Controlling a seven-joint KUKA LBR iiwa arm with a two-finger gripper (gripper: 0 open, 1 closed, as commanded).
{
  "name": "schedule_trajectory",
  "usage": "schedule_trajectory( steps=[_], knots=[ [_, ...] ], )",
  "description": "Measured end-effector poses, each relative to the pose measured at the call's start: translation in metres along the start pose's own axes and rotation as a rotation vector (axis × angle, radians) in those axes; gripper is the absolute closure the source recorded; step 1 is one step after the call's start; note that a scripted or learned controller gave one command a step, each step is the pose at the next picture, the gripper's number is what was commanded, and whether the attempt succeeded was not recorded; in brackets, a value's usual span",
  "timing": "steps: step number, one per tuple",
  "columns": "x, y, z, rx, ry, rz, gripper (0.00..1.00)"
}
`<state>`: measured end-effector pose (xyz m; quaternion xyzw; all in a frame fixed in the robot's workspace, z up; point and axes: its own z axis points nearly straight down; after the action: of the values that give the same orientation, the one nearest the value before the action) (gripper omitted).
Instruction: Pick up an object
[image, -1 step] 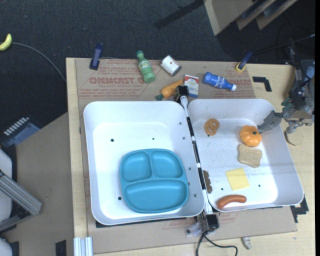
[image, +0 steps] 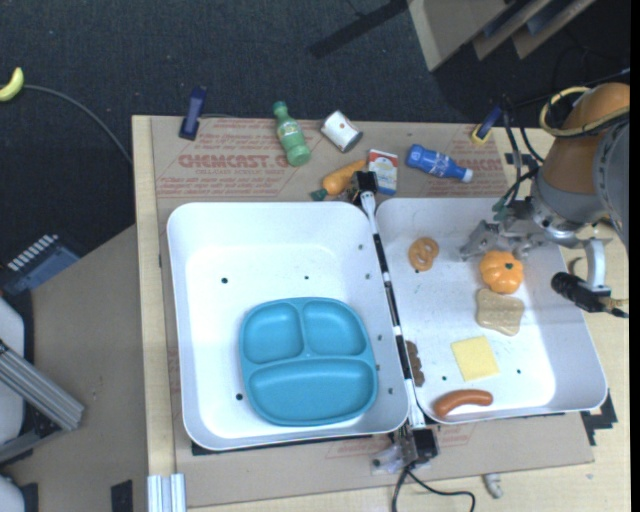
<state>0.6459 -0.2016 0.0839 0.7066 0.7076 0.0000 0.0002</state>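
A: Where does the arm stand, and what sits in reach?

B: The grey metal two-finger gripper (image: 497, 236) hangs over the upper part of the right shallow white bin (image: 560, 385), just above and left of the small round orange pumpkin toy (image: 501, 271). Whether the tool is released or clenched, the observer cannot tell from this slanted view; nothing visibly sits in it.

A: Other candidates in that bin?

B: A tan pretzel-shaped piece (image: 423, 252) lies near the divider, a beige lumpy bread-like piece (image: 499, 312) just below the pumpkin, a flat yellow cheese-like square (image: 474, 357) lower down, and a reddish sausage toy (image: 462, 402) at the bottom rim. The left bin (image: 200, 250) carries a blue three-compartment plastic plate (image: 308, 360).

A: Best approach?

B: The pumpkin looks the likeliest target, being nearest. Judgement: centre over its crown before descending, since a round body tends to squirt sideways from an off-centre pinch. The bread piece nearly touches it below, so closing along the left-right axis should avoid a collision.
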Motion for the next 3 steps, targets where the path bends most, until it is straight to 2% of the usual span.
schedule_trajectory(
  steps=[1, 2, 3],
  knots=[
    [0.017, -0.043, -0.001, 0.002, 0.001, 0.002, 0.00],
    [0.017, -0.043, -0.011, 0.000, 0.000, 0.002, 1.00],
    [0.088, -0.083, -0.004, 0.003, 0.002, 0.000, 1.00]
  ],
)
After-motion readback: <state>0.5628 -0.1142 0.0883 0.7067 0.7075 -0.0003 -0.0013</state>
